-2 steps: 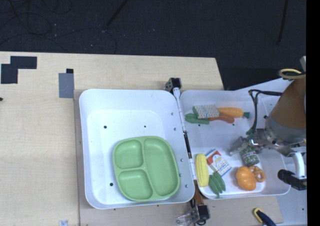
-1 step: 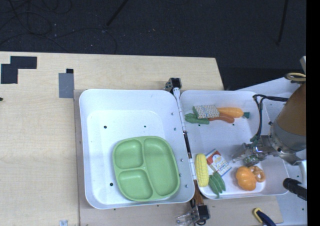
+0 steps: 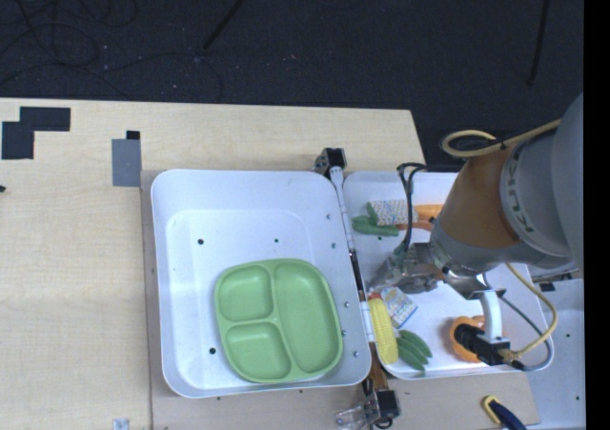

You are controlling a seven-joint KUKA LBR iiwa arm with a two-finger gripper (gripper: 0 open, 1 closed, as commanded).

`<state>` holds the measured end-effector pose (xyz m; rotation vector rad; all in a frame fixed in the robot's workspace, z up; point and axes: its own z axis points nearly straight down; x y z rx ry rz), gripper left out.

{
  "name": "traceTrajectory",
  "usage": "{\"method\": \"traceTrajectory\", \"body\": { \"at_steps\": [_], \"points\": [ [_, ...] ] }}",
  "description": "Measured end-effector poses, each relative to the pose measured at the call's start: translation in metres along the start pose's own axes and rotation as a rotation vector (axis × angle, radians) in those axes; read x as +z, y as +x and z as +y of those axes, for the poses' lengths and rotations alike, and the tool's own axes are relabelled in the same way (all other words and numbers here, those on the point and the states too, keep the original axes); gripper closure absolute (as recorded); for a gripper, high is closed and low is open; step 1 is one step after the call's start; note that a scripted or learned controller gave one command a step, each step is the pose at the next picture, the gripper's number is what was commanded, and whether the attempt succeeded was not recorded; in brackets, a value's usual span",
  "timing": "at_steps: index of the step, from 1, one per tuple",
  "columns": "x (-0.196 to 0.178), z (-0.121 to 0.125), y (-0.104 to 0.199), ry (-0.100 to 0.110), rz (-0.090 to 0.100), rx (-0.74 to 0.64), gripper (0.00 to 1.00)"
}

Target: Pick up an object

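Note:
My gripper (image 3: pixel 404 274) is down inside the right bin (image 3: pixel 534 361), near its left wall, with the grey arm and orange band (image 3: pixel 477 209) above it. Just below the gripper lies a small patterned packet (image 3: pixel 398 307). A yellow corn cob (image 3: pixel 382 330) rests along the bin's left wall, with a green pod-shaped toy (image 3: pixel 415 348) beside it. Further back in the bin sit a green item (image 3: pixel 367 224), a second patterned packet (image 3: pixel 387 211) and an orange piece (image 3: pixel 428 219) partly hidden by the arm. An orange object (image 3: pixel 465 339) lies toward the front right.
The left bin (image 3: pixel 191 218) holds a green divided plate (image 3: pixel 276 319) in its front half. A black clamp (image 3: pixel 331 161) stands at the top of the wall between the bins. Cables loop around the arm over the right bin's right side.

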<state>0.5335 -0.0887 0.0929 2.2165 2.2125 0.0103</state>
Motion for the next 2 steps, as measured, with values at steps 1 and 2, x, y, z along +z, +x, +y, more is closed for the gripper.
{"method": "traceTrajectory", "body": {
  "at_steps": [1,2],
  "points": [
    [0.0,0.007,-0.055,0.001,0.002,-0.001,0.0],
    [0.006,0.051,-0.025,0.014,0.003,-0.003,0.0]
  ]
}}
